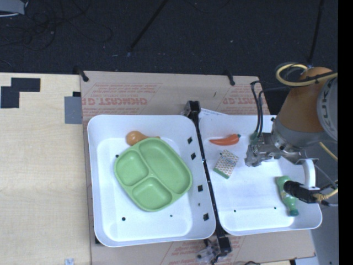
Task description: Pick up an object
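In the right bin (259,214) lie an orange-red pepper with a green stem (224,140), a small checkered green-and-white pad (226,164) and a green bottle-like object (288,196) by the right wall. My gripper (255,154) hangs low over the right bin's upper middle, just right of the pad and the pepper, touching neither as far as I can see. The grey arm with its orange band (304,106) reaches in from the right above it.
The left bin (105,203) holds a green divided plate (153,173) with a small orange object (134,137) tucked behind its upper left rim. A black divider (201,170) separates the bins. Cables run along the arm near the right bin's right wall.
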